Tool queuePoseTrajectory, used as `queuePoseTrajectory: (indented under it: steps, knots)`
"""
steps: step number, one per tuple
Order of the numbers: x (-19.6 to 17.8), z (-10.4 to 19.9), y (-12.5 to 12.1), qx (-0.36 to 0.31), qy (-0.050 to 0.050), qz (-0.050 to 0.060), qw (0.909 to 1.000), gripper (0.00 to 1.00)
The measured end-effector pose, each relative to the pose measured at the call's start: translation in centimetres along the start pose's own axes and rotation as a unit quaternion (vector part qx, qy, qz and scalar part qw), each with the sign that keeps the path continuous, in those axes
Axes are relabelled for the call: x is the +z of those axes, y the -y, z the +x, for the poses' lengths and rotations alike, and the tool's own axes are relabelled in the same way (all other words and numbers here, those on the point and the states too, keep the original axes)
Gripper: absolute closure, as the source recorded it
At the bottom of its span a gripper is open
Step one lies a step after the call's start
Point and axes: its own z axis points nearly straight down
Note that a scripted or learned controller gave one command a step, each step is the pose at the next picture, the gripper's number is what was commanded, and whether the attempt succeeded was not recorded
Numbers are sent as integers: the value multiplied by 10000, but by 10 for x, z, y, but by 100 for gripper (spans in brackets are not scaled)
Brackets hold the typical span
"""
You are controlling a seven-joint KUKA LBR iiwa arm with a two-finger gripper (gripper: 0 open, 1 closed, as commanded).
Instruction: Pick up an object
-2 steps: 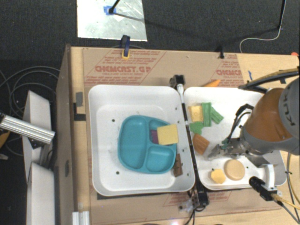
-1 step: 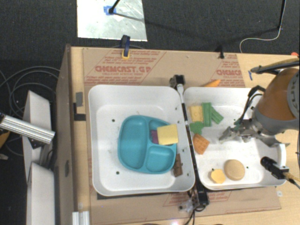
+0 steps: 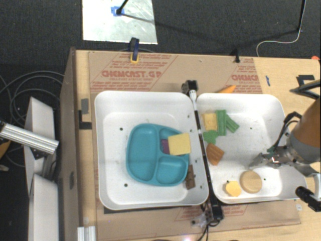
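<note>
The claw (image 3: 271,157), over the right bin (image 3: 261,104), is too blurred to tell its state.

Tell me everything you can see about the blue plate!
The blue plate is a teal tray with rounded corners that looks like smooth plastic. Raised ridges split it into three compartments. It lies flat, a bit turned, near the middle of the left white bin. A yellow block rests on its upper right part, with something small and purple tucked beside it. A brown piece sits at its lower right edge.
</note>
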Motion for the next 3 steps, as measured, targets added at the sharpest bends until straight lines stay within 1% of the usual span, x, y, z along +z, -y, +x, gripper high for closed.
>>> queuePoseTrajectory:
  steps: [1, 2, 3]
  knots:
    - [0, 31, 2, -51, -19, -6, 10000, 0]
    - [0, 31, 2, -35, -14, -11, 10000, 0]
    - [0, 67, 1, -60, -22, -7, 10000, 0]
